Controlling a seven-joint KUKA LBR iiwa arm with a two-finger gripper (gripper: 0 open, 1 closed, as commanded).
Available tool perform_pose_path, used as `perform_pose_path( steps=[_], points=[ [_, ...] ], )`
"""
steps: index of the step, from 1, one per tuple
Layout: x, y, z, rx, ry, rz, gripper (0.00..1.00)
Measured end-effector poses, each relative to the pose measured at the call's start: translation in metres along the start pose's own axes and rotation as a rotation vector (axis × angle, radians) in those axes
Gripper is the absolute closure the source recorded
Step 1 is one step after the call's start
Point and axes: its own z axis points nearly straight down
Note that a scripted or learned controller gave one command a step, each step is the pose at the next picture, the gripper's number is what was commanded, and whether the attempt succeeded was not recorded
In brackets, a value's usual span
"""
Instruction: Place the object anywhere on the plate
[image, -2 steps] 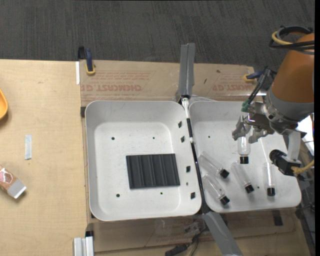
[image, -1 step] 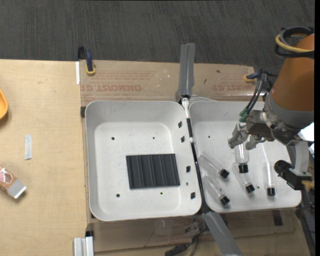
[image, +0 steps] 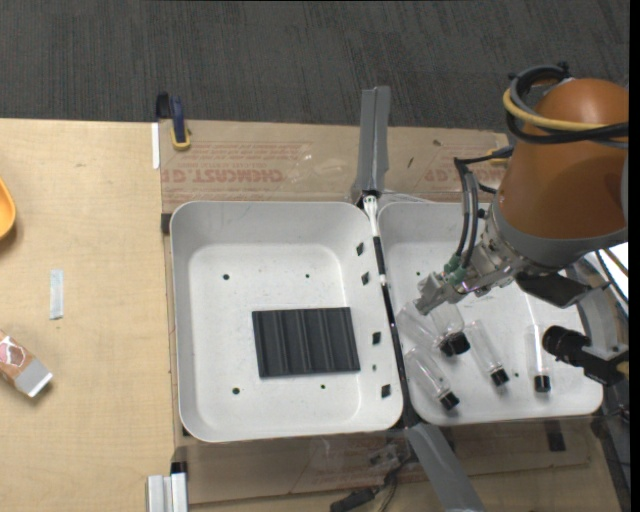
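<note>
gripper: the two-finger metal gripper hangs low in the right shallow white plastic bin; whether it is wide or narrow i cannot tell, and nothing is visible in it.
object: several clear plastic tubes with black caps lie just below and to the right of the gripper, close to each other; one tube is further below.
plate: the dark grey ribbed rectangular plate lies flat in the left shallow white plastic bin, well to the left of the gripper, across the divider.
step: i think the grasp is not yet done.
risk: the tubes are round and smooth, so one may roll or slip away; neighbours lie near, so the gripper may push them.
risk in carrying: a weak hold may drop the tube before the plate.
</note>
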Motion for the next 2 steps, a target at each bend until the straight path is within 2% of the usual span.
perform_pose_path(
  steps=[1,2],
  points=[
    [0.068,0.024,-0.008,0.000,-0.001,-0.075,1.00],
    [0.117,0.041,0.042,0.002,0.000,-0.312,1.00]
  ],
)
